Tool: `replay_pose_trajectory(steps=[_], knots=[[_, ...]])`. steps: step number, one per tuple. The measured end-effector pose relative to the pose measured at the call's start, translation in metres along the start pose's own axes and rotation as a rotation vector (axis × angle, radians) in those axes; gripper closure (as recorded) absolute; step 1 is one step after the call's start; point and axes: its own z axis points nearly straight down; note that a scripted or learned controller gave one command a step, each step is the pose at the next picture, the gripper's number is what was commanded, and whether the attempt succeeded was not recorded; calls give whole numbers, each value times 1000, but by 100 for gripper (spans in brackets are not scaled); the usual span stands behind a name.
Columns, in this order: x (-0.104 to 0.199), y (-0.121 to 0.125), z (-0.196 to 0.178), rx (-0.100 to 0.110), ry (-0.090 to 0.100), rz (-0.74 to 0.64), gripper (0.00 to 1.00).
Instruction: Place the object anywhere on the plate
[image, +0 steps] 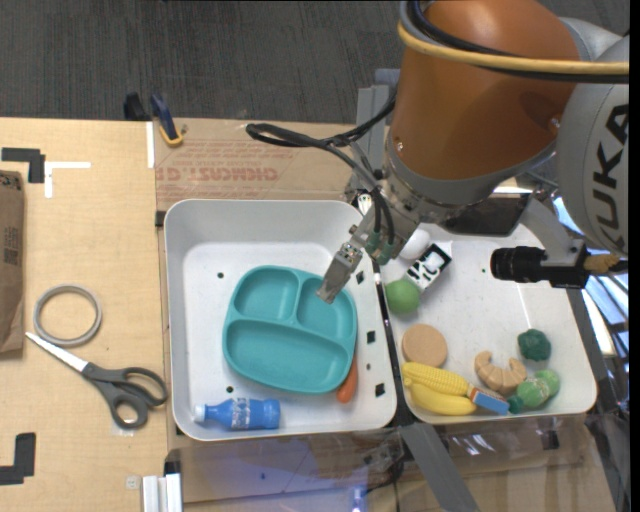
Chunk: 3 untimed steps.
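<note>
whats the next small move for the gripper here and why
Probably swing right, toward the right bin, to pick something up. The gripper hangs above the upper right part of the teal plate with nothing visible between its fingers, and the plate's compartments look bare. The green ball near the divider looks like the closest candidate.

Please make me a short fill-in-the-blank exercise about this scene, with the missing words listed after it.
1. The plate lies in the ___ bin.
2. The plate's colour is ___.
3. The blue bottle lies on its ___.
4. On the bench, below the tape roll, lie the ___.

Missing words: left; teal; side; scissors
</note>
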Motion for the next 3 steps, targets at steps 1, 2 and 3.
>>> replay_pose_trajectory(steps=[1,2,3], knots=[[-1,1,-9,0,-2,-2,100],[4,-19,-6,1,3,4,100],[-41,-53,-100,-1,1,-195,100]])
